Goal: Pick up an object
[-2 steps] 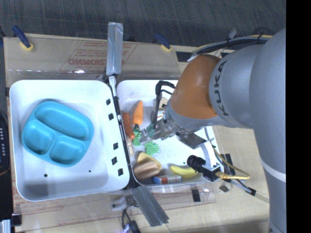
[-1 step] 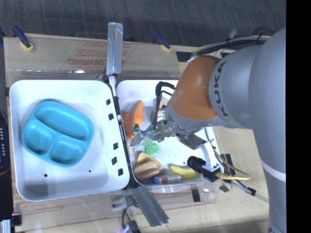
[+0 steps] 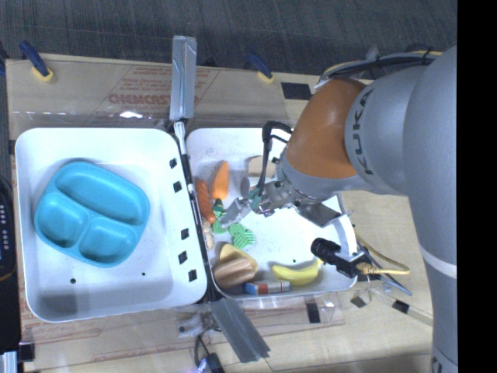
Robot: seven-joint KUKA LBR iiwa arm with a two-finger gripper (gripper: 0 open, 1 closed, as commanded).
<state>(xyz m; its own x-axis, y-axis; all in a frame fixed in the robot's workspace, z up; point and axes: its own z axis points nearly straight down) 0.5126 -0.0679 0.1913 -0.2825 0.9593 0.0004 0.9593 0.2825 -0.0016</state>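
Observation:
My gripper [image 3: 247, 202] is low in the right bin [image 3: 233, 140], near its left-centre. Just below and left of it lies a green toy piece [image 3: 227, 222], close to the tip; whether they touch is unclear. A second, ridged green piece [image 3: 243, 238] sits a little lower. An orange carrot [image 3: 221, 179] lies upright just left of the gripper, and a smaller carrot [image 3: 203, 199] rests by the bin's left wall. The arm's grey and orange wrist covers the bin's right part.
Along the right bin's front edge lie a tan bread roll [image 3: 234, 267], a yellow banana [image 3: 297, 272] and a small red and blue tube [image 3: 264, 287]. The left bin [image 3: 46, 286] holds a blue divided plate [image 3: 92, 211].

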